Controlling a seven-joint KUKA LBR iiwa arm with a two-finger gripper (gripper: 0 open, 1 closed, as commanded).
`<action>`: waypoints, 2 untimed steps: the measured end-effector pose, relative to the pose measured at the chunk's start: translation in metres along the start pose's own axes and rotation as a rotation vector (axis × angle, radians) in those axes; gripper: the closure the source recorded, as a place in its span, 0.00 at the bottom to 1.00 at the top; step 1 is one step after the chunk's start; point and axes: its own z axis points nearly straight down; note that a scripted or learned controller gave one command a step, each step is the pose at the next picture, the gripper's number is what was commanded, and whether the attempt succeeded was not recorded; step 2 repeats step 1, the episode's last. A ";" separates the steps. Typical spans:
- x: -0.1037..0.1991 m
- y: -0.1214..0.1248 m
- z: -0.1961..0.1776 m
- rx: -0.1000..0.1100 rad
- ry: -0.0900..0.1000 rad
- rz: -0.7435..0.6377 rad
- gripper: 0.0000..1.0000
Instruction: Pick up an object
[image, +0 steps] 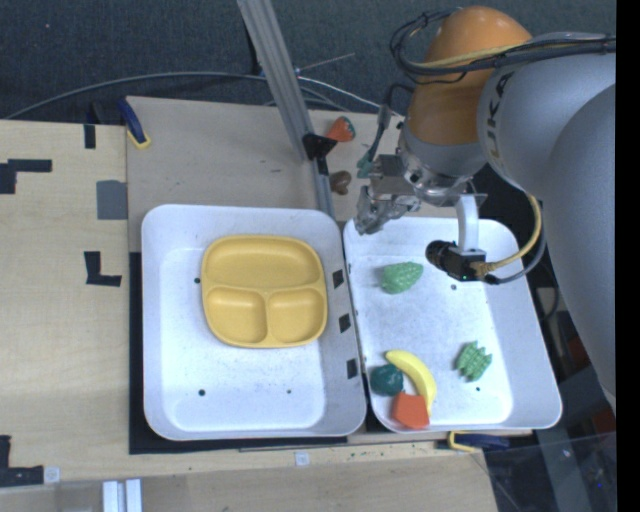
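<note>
I am seeing gripper (368, 222) hanging over far left corner of right bin (520, 300); finger spread: cannot tell; nothing visibly between them. Bumpy green leaf-shaped piece (401, 276) lying near bin's far left. Smooth curved banana (413, 372), orange block (410, 410), teal lump (386, 379) clustering at near left corner. Spiky green piece (473, 360) sitting toward near right. Glossy yellow divided plate (265, 290) resting in left bin (170, 330).

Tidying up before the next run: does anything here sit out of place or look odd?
Two small items lie on the bench behind the bins, outside both: an orange piece and a brown piece. In the right bin, the banana, teal toy and orange block crowd its near-left corner.
</note>
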 end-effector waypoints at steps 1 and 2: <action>0.053 0.008 0.022 0.003 -0.002 0.001 1.00; 0.053 0.008 0.022 0.003 -0.002 0.001 1.00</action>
